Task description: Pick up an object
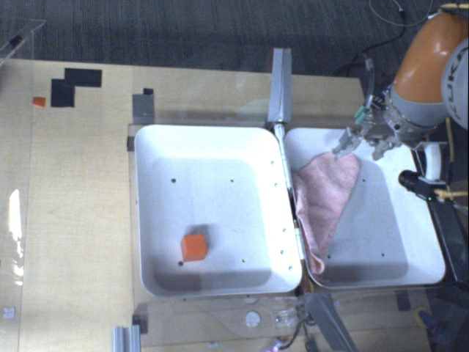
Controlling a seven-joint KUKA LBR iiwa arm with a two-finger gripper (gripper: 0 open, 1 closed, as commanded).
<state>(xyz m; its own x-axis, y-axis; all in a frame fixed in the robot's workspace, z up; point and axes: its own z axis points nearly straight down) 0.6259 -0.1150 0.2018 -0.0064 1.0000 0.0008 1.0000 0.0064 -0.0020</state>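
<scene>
While the pincer point(360, 142) hovers at the far edge of the right bin point(410, 270), its fingers spread apart and grasping nothing, the pink cloth point(326, 196) lies just below it, its top corner right at the fingertips. Well to the pincer's left, an orange block point(194, 247) sits in the left bin point(220, 152).

arm point(432, 57) cut off at right edge

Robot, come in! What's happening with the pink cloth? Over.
Gripper at pink cloth top corner, right bin. Grip unclear. Orange block alone, left bin.
</scene>
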